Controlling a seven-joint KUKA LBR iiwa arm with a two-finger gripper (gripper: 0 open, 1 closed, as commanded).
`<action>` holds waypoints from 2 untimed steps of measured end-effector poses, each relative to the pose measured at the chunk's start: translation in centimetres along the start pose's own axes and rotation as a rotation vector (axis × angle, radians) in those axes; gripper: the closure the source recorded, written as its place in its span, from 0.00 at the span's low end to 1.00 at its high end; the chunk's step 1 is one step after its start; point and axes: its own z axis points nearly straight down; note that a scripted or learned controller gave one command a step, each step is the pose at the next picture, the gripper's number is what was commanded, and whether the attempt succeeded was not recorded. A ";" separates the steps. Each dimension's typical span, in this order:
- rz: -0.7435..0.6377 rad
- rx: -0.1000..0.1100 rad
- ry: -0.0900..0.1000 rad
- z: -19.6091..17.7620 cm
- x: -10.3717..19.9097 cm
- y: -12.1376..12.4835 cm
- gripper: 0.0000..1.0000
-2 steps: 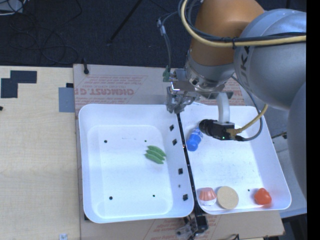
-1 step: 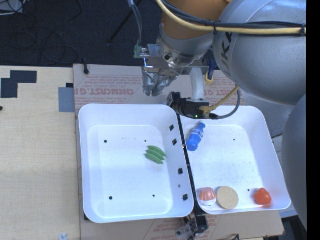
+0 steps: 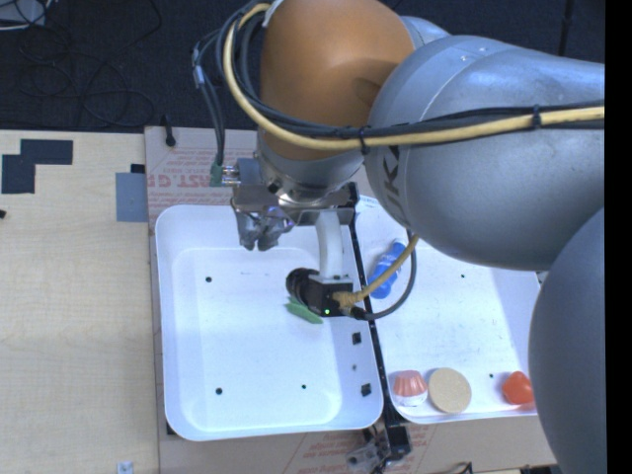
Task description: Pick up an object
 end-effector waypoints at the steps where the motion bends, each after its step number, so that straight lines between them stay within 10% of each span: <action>1: -0.004 -0.002 -0.002 -1.2 -0.1 0.2 1.00; 2: -0.013 0.001 -0.004 -2.1 0.0 0.2 1.00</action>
